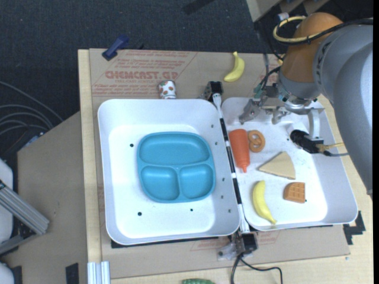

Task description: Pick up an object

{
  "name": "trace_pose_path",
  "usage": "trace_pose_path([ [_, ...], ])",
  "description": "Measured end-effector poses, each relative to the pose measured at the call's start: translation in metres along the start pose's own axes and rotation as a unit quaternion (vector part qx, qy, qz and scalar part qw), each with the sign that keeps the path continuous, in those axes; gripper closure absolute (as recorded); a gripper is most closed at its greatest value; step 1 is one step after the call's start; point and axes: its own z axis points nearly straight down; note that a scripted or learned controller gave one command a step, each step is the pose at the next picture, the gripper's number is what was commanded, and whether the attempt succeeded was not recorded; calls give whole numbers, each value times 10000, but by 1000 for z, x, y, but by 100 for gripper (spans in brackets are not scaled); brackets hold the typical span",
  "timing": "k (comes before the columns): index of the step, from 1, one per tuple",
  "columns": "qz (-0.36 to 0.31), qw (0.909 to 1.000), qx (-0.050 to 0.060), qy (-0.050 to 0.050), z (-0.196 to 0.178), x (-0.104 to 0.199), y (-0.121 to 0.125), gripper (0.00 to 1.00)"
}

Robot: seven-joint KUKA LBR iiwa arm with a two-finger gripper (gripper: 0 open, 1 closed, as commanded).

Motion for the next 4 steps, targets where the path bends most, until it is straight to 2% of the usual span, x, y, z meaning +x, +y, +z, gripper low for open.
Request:
trace_pose_path([
  [1,-4,10000,-13,-6,-10,0,1,100],
  [2,-3,10000,-10,-7,-10,0,1,0],
  [3,18,10000,37,20,21,6,-2,0],
  [4,14,10000,28,12,10,6,-1,100],
])
